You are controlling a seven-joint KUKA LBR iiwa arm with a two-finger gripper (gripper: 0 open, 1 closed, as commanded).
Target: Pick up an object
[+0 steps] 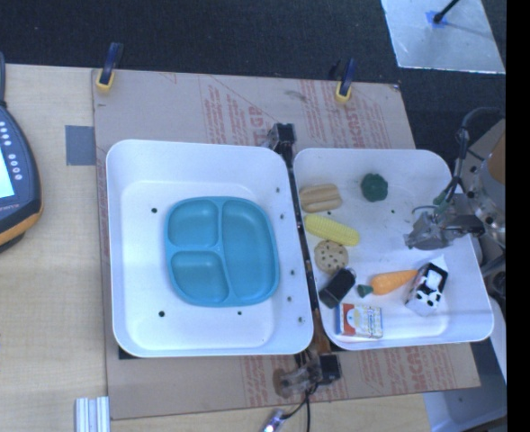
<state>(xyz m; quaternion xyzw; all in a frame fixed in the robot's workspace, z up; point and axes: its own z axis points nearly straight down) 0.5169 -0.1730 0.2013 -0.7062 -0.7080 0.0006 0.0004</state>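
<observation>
Nothing is picked yet as I read it: my gripper (424, 238) hangs over the right bin (399, 165) above the carrot (393, 282), grip unreadable from here.

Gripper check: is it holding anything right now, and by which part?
Nothing is held. The gripper hangs over bare floor of the right bin, apart from the carrot and toy cow.

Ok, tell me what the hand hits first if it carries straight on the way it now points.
The hand points left across the right white bin. The yellow toy corn cob looks first in its line, though height is unclear, so it may pass over.
</observation>
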